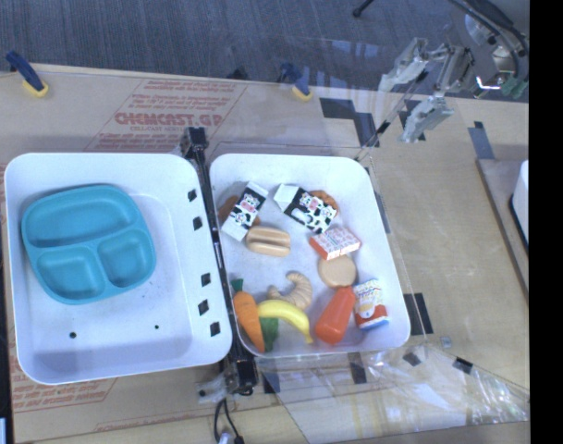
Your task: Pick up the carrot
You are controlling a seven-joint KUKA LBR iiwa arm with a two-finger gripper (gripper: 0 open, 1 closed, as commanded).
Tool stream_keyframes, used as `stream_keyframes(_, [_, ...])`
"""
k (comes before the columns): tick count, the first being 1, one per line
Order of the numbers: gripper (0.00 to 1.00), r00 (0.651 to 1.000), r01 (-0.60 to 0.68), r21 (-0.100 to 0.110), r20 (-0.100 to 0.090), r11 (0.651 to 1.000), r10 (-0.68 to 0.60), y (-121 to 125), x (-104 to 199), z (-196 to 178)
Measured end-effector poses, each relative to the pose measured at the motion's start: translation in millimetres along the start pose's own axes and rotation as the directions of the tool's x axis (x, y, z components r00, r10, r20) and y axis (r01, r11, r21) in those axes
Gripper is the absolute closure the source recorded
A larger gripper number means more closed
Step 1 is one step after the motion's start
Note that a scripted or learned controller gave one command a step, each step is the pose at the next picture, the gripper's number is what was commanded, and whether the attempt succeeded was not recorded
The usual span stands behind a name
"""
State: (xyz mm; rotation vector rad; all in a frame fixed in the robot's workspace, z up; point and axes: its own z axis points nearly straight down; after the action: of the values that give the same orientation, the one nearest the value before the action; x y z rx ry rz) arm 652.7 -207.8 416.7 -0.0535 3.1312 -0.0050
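Up at the far right of the camera view, claw [420,109]: hangs over the bare desk [447,229], beyond the right bin's far corner; pale and glassy, its outline is hard to read, and whether it is open or closed I cannot tell; nothing is seen held in it.
Arm: cut off by the top edge, with a sliver of orange at the corner.
Carrot [248,316]: well away from the claw, down and to its left, at the right bin's [378,211] near left corner, by the wall; its green end is partly tucked under the banana [286,315].
Around the carrot: a croissant-like piece [295,290] just beyond the banana, a red-orange item [334,316] on the banana's other side, a small can [370,304] past that.
Between claw and carrot: two cow-patterned cartons [307,207], a hot dog [268,240], a red-and-white box [335,242], a round biscuit [336,272].
Left bin [96,350]: farthest from the claw, holding a blue divided tray [87,241].
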Motion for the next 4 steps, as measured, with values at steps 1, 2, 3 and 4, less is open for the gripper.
stream_keyframes(1, [0.00,0.975,-0.222,-0.001,-0.012,0.975,0.222,28.5,-5.0,82.3])
stream_keyframes(2, [1.00,0.976,-0.217,0.001,-0.002,0.976,0.217,28.9,-7.1,68.0])
stream_keyframes(3, [1.00,0.960,0.281,-0.002,-0.001,0.960,-0.281,111.8,46.1,17.1])
stream_keyframes(4, [0.00,0.960,0.279,-0.003,-0.003,0.960,-0.279,111.1,46.5,18.3])
